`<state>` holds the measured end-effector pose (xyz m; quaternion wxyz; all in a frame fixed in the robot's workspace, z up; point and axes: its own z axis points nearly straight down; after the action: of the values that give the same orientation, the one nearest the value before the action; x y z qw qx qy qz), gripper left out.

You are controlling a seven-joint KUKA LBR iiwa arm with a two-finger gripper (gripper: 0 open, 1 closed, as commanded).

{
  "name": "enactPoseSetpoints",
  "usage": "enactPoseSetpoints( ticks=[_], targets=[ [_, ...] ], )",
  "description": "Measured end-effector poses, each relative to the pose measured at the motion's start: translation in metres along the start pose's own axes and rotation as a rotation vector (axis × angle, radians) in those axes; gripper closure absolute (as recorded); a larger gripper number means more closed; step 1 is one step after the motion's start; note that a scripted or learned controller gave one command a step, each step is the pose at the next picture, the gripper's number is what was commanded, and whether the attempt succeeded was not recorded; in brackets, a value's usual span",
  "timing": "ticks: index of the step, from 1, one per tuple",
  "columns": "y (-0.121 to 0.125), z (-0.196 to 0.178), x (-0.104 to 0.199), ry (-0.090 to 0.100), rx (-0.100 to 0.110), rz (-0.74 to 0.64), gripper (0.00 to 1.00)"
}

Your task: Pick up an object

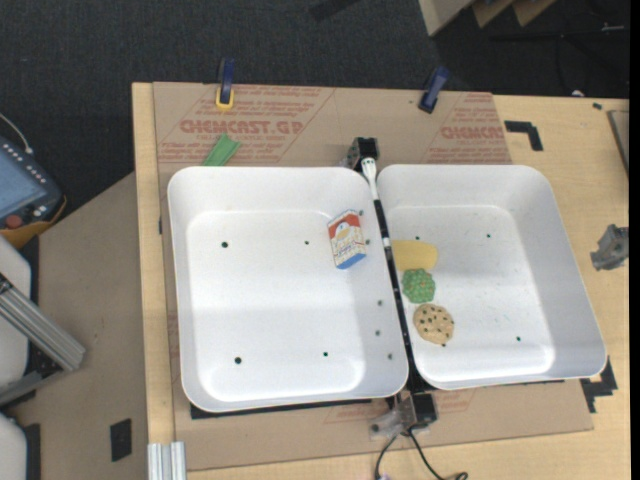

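— So how far along was the pick?

— Honestly, nothing was lifted yet. The small carton [346, 239] lay in the left bin [270, 388], near its right wall. The yellow piece [414, 256], green piece [418, 286] and cookie [434, 323] sat in the right bin [560, 268] (along its left side). My grip's state I couldn't tell.

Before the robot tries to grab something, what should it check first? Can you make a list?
1. Things to grab are there: ok. A carton sits in the left bin; a yellow piece, a green piece and a cookie sit in the right bin.
2. Carton has room around it: ok, it stands alone.
3. The three right-bin things are spread out: not ok, bunched by the inner wall.
4. Hand is ready and open: cannot tell.
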<state>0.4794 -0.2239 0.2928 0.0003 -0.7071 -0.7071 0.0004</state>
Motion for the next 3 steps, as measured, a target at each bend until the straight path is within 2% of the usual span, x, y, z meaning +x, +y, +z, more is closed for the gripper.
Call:
enactPoseSetpoints(
  ticks=[1,2,3],
  targets=[
    [0.0,0.0,0.0,0.0,-0.001,0.0,1.0],
    [0.0,-0.016,0.0,-0.002,-0.005,-0.001,1.0],
    [0.0,-0.001,0.0,0.0,0.0,0.0,1.0]
  ],
)
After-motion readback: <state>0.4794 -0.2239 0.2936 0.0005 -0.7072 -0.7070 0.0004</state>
